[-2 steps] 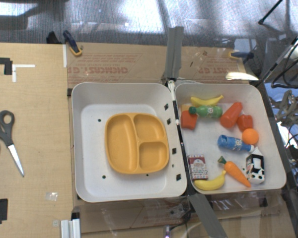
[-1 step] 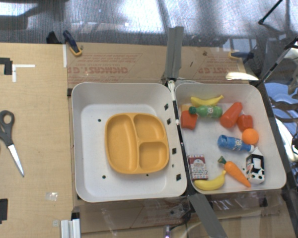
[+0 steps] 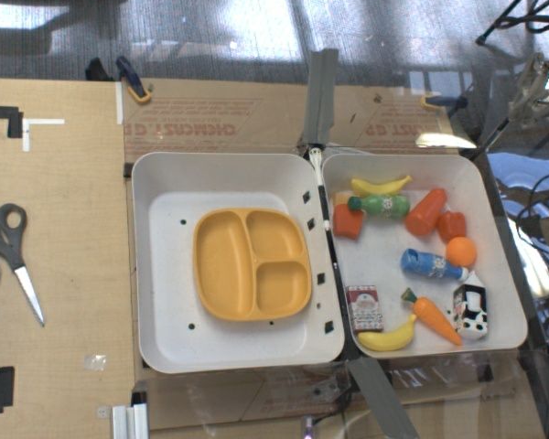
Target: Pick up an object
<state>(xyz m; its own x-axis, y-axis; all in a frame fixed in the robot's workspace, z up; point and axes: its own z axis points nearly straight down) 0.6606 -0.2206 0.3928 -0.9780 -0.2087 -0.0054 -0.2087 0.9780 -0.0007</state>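
a pale wooden bench (image 3: 55,199) is taking up the near ground, and a grey floor (image 3: 238,16) with patches of light is showing beyond it. a brown cardboard sheet (image 3: 220,122) is lying under two white bins. the left bin (image 3: 151,337) is holding one yellow divided plate (image 3: 253,263), which is sitting flat near its middle. the right bin (image 3: 499,245) is sitting just right of the plate's bin, their rims touching.

everything that could be picked is lying in that right bin, to the right of the plate. two bananas are there: one (image 3: 380,186) up and right of the plate, the other (image 3: 389,337) down and right of it. three red-orange pieces are lying right of the plate: the nearest (image 3: 348,219), a longer one (image 3: 427,210) and a small one (image 3: 452,224). one green bottle (image 3: 380,205), one blue bottle (image 3: 432,264), one carrot (image 3: 435,320), one black-and-white carton (image 3: 471,311), one small red-and-white box (image 3: 364,307) and one orange ball (image 3: 460,251) are lying there too.

one pair of scissors (image 3: 14,245) is lying well left of the plate. one grey strip of tape (image 3: 322,99) is running up and away beyond the plate, and one blue clamp (image 3: 133,79) is sitting up and left of it.
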